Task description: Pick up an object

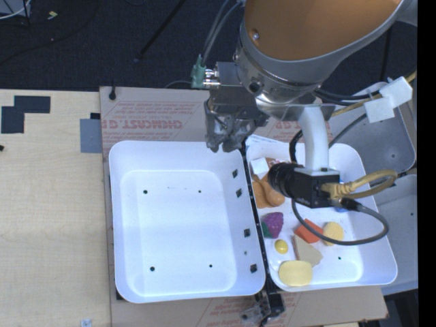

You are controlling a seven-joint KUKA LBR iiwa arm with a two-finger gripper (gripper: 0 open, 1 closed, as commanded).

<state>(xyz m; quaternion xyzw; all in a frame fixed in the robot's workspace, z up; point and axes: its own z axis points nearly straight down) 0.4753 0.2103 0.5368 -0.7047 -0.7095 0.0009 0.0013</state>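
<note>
A KUKA arm [320,39], its orange band filling the top of the view, hangs over the divider between two white bins. The left bin [122,182] lies at about 9 o'clock from the wrist; the right bin [371,251], at approx. 4 o'clock, carries all the candidate objects.

The gripper [228,142] sits at the far end of the divider, just over the back rim, w/ dark fingers pointing down. Whether they are spread or pressed together cannot be told; nothing shows between them.

The relation that counts: every pickable thing lies toward 4–5 o'clock from the gripper, in the right bin. Nearest is the tan bread-like piece [267,193], close beside the divider, long axis running roughly 11-to-5. A small white block [259,166] rests just at its 12 o'clock end, closer yet to the gripper.

Farther along the same line: a yellow oval [295,273] near the front rim, long axis about 9-to-3; a beige wedge [308,251] touching it at 1 o'clock; an orange strip [310,231] lying 10-to-4; a purple lump [273,222] near the divider; a yellow ball [333,231]; and a small yellow disc [281,246].

A black camera unit [303,184] on a white post overhangs the bin's middle, partly hiding the bread-like piece. Judged from this: pick not yet begun; the shortest move would be toward 5 o'clock and down.
</note>
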